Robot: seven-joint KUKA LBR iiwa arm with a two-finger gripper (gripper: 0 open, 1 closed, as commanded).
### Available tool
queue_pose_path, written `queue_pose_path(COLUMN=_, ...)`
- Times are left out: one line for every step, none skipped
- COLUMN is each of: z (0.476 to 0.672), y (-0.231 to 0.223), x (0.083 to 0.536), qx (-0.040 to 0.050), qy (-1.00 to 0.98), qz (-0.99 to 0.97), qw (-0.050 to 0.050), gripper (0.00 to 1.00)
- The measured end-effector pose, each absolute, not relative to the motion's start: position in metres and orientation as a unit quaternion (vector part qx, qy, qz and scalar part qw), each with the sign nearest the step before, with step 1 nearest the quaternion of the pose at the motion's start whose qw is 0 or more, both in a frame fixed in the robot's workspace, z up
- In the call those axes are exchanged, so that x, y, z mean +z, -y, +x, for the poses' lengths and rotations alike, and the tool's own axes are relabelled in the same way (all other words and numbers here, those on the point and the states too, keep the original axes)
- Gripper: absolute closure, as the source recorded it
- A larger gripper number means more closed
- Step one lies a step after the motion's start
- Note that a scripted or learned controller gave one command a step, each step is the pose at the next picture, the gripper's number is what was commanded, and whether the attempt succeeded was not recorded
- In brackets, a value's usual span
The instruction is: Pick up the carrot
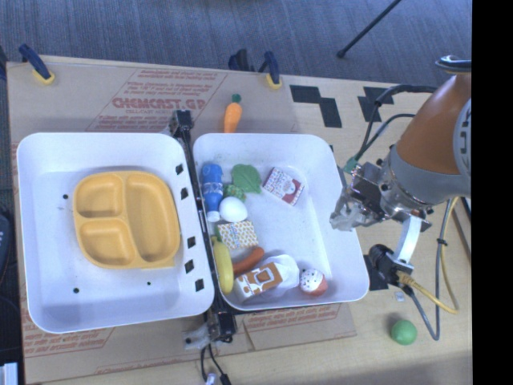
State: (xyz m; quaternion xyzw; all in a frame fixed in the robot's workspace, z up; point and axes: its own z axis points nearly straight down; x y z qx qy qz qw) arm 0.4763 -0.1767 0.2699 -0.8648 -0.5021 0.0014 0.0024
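The carrot, orange with a green top, lies on the cardboard just beyond the far rim of the right bin, outside both bins. My gripper hangs over that bin's right rim, well to the right of the carrot and nearer the front. It is apart from the carrot, and nothing shows held in it. The grey arm with its orange band comes in from the right.
The right bin holds a blue bottle, a green leafy toy, a red-white carton, a white egg, a banana and several more. A yellow divided tray sits in the left bin. A green ball lies front right.
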Motion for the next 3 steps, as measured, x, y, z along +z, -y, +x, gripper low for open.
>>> queue_pose_path(z=0.476, y=0.2, x=0.285, qx=0.001, qy=0.527, qz=-0.85, qw=0.001, gripper=1.0)
queue_pose_path(z=0.476, y=0.177, x=0.273, qx=0.0015, qy=0.453, qz=-0.891, qw=0.002, gripper=1.0)
queue_pose_path(z=0.476, y=0.205, x=0.281, qx=0.0015, qy=0.417, qz=-0.909, qw=0.001, gripper=1.0)
